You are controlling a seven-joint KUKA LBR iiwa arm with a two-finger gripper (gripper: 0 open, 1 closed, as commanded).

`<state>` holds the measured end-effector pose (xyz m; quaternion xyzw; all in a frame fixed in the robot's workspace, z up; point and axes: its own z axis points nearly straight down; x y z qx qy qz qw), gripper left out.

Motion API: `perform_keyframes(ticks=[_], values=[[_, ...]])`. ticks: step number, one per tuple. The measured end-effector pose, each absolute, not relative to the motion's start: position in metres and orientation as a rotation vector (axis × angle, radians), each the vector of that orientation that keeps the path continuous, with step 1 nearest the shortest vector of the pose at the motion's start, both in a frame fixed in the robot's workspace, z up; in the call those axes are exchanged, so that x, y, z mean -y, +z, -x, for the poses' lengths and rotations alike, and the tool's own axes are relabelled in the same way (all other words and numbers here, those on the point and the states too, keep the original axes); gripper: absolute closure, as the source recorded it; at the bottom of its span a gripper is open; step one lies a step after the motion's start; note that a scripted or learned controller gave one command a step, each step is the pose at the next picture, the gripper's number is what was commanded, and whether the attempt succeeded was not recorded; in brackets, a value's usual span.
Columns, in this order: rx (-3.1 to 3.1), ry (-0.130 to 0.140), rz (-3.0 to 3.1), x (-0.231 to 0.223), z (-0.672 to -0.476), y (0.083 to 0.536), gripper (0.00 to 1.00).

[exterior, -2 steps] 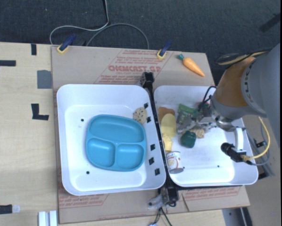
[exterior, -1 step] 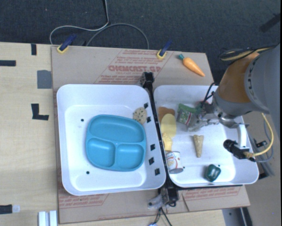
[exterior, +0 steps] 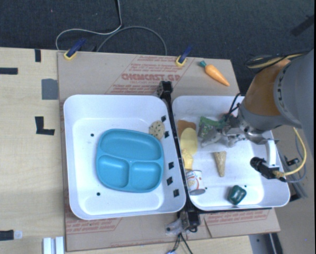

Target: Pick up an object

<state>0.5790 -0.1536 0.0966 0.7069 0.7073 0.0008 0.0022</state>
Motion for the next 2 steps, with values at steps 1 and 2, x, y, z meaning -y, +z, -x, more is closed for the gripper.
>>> perform_keyframes(ticks=[1,2], values=[[-2.225,0.002,-2.214,0.143,-0.655,0.086,0.00],[-2.225,-0.018,-2.226,0.110,-0.666,0.085,0.00]])
